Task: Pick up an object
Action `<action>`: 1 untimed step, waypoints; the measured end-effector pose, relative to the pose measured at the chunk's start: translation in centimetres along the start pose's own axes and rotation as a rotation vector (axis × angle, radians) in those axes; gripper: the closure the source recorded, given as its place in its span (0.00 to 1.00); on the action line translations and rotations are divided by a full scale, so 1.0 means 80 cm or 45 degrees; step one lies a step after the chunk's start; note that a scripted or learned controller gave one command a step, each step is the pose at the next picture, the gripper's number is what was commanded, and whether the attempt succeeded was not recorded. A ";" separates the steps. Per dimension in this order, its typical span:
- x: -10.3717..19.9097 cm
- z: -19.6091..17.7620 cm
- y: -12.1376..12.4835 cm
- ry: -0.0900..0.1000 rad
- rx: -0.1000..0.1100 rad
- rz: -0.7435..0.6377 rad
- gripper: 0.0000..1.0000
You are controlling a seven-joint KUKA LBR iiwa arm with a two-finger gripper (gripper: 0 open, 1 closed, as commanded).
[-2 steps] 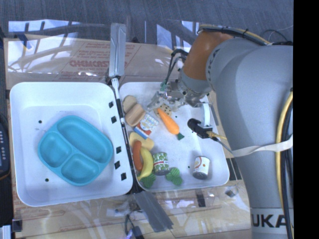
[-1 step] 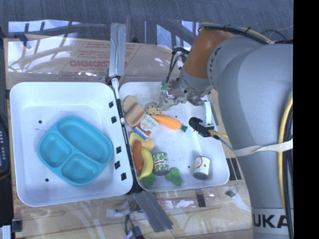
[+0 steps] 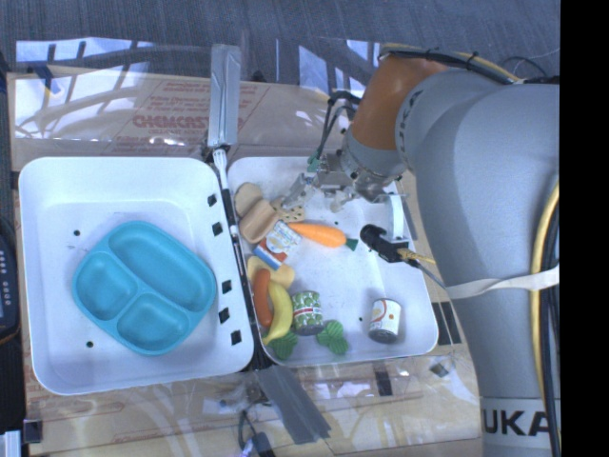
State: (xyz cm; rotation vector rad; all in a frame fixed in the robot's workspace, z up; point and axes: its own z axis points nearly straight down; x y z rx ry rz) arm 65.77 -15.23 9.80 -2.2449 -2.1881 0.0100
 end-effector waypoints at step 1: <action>-0.019 0.011 -0.078 0.001 -0.002 0.089 0.00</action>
